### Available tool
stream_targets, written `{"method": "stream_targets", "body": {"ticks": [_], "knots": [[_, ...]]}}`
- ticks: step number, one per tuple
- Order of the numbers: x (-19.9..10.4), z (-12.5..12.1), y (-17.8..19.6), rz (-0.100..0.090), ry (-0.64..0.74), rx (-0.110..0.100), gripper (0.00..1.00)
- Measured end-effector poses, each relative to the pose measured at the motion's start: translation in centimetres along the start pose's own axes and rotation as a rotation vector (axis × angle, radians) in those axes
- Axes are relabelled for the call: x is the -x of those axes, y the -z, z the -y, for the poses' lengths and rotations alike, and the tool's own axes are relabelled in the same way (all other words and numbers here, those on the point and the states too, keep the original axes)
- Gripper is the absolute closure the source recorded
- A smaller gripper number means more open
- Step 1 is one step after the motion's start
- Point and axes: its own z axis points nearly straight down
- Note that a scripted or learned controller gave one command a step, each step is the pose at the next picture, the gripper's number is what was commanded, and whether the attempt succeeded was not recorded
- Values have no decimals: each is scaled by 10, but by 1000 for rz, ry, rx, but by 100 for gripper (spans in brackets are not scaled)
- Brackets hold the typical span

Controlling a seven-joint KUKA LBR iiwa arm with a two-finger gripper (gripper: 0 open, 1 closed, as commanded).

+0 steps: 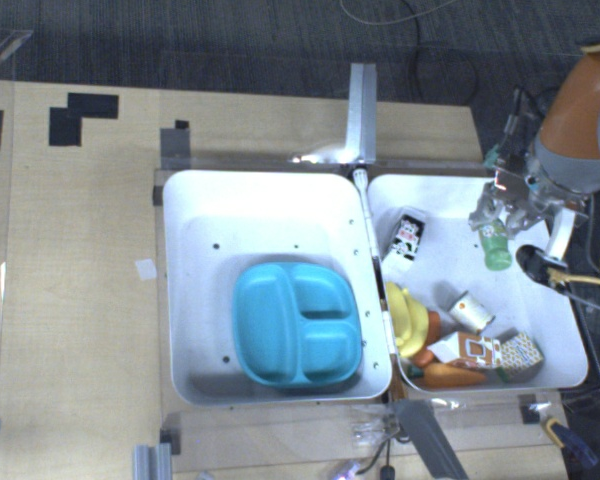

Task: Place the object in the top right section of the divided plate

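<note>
Looking down at a slant, the camera showed two shallow white bins side by side on a pale wooden bench. The left bin (190, 268) held a blue divided plate (298, 321) lying flat toward its front, with one long section on its left and two smaller sections on its right; all three sections were bare. A metal post (363, 113) stood upright behind the wall where the two bins met.

The right bin (560, 313) held the clutter. A small black and white box (407, 237) lay near the dividing wall. Farther forward, a yellow banana (408, 320) rested against that wall, touching an orange carrot-like piece (450, 373). A short white cylinder (471, 311) lay just beside them, and a patterned carton (492, 351) sat at the front edge.

The grey arm with its orange band (577, 108) reached in from the right. Its gripper (504, 213) hung over the back right part of the right bin, and a small green bottle (496, 245) stood upright directly under the fingertips, its top between them. Whether the fingers truly clamped the bottle could not be told. The bin walls and the whole row of clutter lay between the bottle and the plate.
</note>
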Motion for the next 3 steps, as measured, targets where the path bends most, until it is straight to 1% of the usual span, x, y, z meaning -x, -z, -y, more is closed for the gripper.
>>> {"method": "stream_targets", "body": {"ticks": [1, 2, 3], "knots": [[0, 0, 0, 0, 0, 0, 0], [-21, 86, -53, 1, 100, -3, 0], [-103, 99, -10, 0, 518, 1, 0]]}}
